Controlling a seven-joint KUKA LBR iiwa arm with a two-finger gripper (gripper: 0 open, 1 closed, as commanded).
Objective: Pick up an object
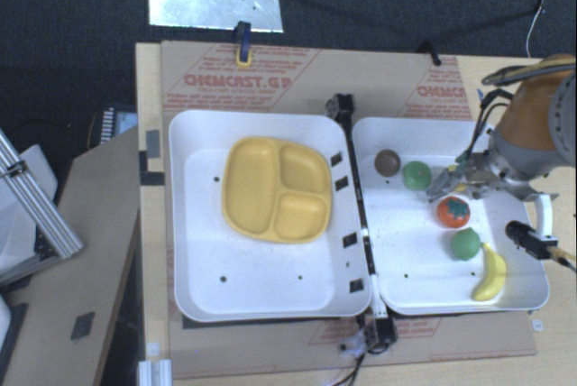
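In the right bin (406, 240) lie a brown ball (388, 162), a light green ball (416, 175), a red tomato with a green top (453, 212), a darker green ball (466, 244) and a yellow banana (490, 275). My gripper (453, 186) hangs over the right bin's upper right part, just above the tomato and right of the light green ball. Nothing shows between its fingers, and their spread is hard to read from this angle.
The left bin (198, 267) holds a yellow divided plate (275, 188). A black divider with clips (356, 213) runs between the bins. The arm's grey and orange wrist (541, 123) overhangs the right bin's far right edge.
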